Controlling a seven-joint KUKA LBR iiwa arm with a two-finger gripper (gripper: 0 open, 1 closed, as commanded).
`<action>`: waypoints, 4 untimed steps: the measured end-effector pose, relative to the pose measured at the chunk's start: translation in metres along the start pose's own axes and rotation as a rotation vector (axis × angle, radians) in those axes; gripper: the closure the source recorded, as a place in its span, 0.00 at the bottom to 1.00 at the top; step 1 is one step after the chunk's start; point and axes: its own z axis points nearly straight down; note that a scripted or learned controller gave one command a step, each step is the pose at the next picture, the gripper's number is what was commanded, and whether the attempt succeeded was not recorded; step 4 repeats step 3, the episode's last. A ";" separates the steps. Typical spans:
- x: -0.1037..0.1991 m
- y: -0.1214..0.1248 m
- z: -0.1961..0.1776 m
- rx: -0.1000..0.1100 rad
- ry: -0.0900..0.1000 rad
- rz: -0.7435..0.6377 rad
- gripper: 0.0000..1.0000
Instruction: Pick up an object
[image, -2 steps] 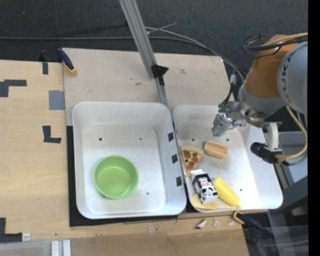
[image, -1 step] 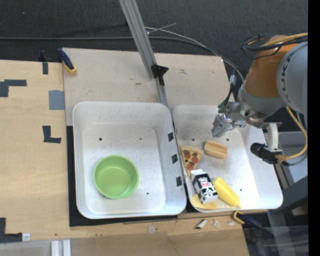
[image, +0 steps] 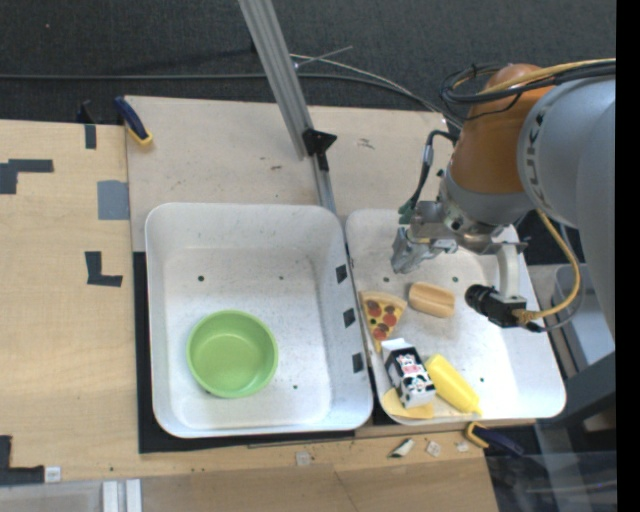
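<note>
Tan bread roll (image: 431, 299) at five o'clock of gripper (image: 408, 252); probably light, soft, squashable; best pinched across short sides; gripper opening impossible to tell; holding nothing visible.

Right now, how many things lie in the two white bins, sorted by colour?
Green: 1, the green bowl
Yellow: 1, the yellow corn cob
Tan: 1, the bread roll
Orange and red: 1, the pizza slice
Black and white: 1, the small carton
Total: 5
</note>
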 end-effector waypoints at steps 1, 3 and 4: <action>0.049 -0.022 -0.008 0.003 -0.001 0.001 1.00; 0.152 -0.048 0.003 0.007 -0.002 -0.001 1.00; 0.152 -0.048 0.003 0.007 -0.002 -0.001 1.00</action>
